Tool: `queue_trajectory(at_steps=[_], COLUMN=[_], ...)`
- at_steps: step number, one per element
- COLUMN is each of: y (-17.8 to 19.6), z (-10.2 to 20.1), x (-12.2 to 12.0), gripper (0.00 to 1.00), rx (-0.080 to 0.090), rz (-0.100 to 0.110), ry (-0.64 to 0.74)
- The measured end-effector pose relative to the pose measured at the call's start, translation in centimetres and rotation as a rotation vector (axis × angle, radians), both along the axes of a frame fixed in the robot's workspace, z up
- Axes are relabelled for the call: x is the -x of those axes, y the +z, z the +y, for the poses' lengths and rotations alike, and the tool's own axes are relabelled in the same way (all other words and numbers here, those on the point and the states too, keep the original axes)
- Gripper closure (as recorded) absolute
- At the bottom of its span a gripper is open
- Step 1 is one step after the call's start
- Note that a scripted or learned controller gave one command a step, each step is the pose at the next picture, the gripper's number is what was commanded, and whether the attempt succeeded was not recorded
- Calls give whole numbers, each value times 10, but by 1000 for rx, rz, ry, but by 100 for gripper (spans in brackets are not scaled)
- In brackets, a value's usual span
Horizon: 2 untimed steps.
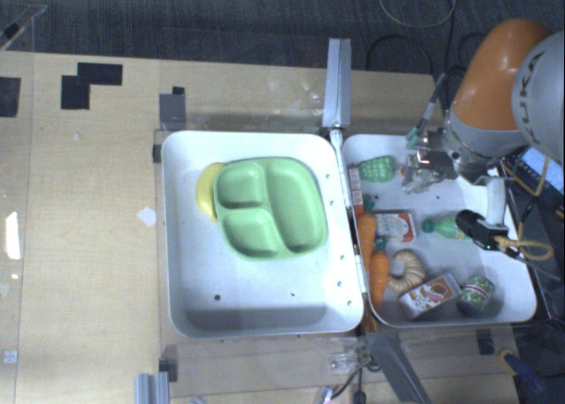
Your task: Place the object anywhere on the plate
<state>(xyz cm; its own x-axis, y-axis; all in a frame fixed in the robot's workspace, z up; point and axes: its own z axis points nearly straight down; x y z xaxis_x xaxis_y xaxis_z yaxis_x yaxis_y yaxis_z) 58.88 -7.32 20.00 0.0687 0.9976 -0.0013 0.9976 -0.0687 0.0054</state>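
A green plate [269, 205] with three compartments lies in the left bin [190, 288], tilted over a yellow object [207, 190] that pokes out at its left edge. My gripper [422, 169] hangs over the upper part of the right bin [521, 301], just right of a knobbly green object [378, 168]. Nothing is seen held in it. The arm's orange band [494, 76] is above it at the upper right.
The right bin holds several items: a carrot [379, 275], a small red-and-white carton [395, 226], a green bottle [441, 228], a bread roll [409, 268], a juice box [429, 295] and a can [477, 295]. A black part with a yellow cable [484, 230] hangs over the bin's right side.
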Motion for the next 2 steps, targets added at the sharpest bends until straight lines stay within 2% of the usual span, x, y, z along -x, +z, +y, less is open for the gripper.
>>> queue_trajectory(at_steps=[1, 2], y=[73, 133], z=[-27, -37], x=[25, 73], gripper=[100, 100], rx=[0, 0], rz=[-2, -2], ry=[55, 110])
